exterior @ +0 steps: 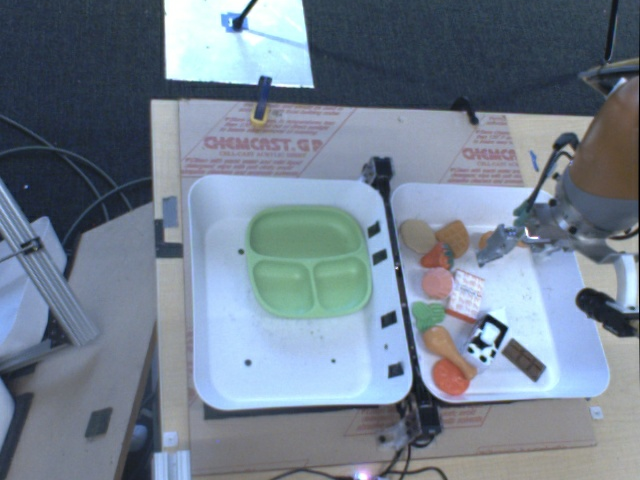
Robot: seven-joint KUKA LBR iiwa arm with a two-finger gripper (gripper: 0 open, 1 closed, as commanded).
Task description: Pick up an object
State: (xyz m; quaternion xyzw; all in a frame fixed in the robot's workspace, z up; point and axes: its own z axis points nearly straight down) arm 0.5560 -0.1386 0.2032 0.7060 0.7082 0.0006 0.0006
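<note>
In the right bin [590, 363]: my gripper [492, 249] hovers above the toy food [450, 313].
Grip: I cannot tell.
Done: nothing lifted.
Left: descend, grasp, raise.

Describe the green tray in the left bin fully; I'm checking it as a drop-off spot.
The green tray is a pale green, plastic-looking plate with rounded corners, lying flat in the left bin, toward its upper middle. It has three shallow compartments: one wide section along the far side and two smaller ones nearer the camera. It rests on the bin's white floor, apart from the walls. Its compartments look bare.
</note>
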